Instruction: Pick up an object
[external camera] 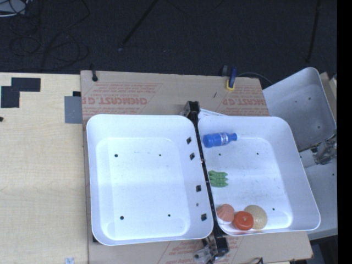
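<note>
Gripper state we cannot tell; we see a blue bottle (219,139) and red disc (243,220) in the right bin (258,175).

bins (143,126): smooth white plastic, faint sheen | bottle (219,139): glossy blue plastic | sheet (165,95) under my bins: matt brown cardboard | surface (38,169): pale wood grain

We see a metal plate (300,100) cut off at the frame's right edge. A red round piece (243,220) overlaps a pinkish one (225,213) and a tan one (257,215); what they are, and the green object (218,179), is too small to tell.
</note>
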